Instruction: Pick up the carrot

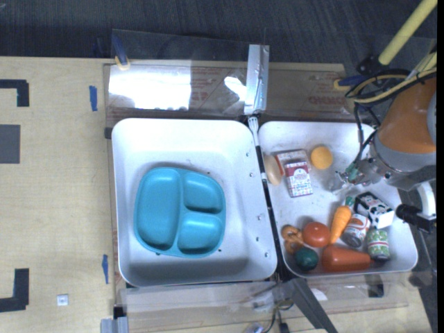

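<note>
The carrot (340, 223) is small and orange with a green top. It lies tilted in the right bin (409, 259), between a red tomato (316, 234) and a small can (355, 229). My gripper (349, 175) hangs over the bin's middle right, just above and slightly right of the carrot's green end, and is apart from it. The grey arm with its orange band (413, 120) comes in from the right edge.
The right bin also holds a red-and-white box (297, 173), an orange ball (321, 157), a long red vegetable (345, 258), a dark green item (306, 258), a green can (379, 242) and a black-and-white toy (374, 210). In the left bin (125, 186) lies a blue divided plate (182, 210).
</note>
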